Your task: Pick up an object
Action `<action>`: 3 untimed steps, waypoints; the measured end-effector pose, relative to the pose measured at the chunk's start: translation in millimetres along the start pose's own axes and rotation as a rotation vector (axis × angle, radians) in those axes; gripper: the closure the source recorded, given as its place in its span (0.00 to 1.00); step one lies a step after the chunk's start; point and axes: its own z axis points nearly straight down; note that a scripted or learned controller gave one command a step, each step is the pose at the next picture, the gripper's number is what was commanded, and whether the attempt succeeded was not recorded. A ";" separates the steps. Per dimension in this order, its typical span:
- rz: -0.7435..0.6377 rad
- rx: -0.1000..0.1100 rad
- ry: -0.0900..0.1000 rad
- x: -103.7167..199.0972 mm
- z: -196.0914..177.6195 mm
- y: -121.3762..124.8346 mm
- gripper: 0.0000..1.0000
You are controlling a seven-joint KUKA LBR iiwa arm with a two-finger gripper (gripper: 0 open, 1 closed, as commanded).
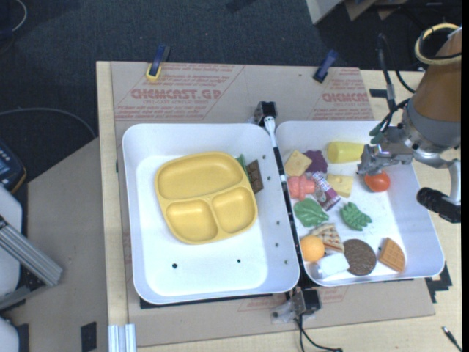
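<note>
My gripper point(372, 166) hangs over the back right part of the right bin point(425, 229), coming off the grey and orange arm point(440, 101). Just below and in front of it lies a small red tomato point(378, 183), touching or nearly touching the gripper's tip. A yellow cylinder point(344, 151) lies just to the gripper's left. Nothing shows as lifted off the bin floor.
The right bin also holds purple grapes point(316, 158), a pink piece point(300, 188), a yellow cube point(339, 185), two green leaves point(311, 213), an orange point(312, 248), a brown cookie point(359, 257) and a waffle wedge point(392, 255). In the left bin point(146, 270) sits a yellow divided plate point(207, 196) with a brown piece point(253, 175) beside it.
</note>
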 end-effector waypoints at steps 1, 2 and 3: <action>0.001 0.002 0.000 -0.1 -26.2 1.4 1.00; -0.004 0.003 0.003 49.1 -35.5 17.8 1.00; -0.005 0.004 0.004 107.6 -40.3 26.1 1.00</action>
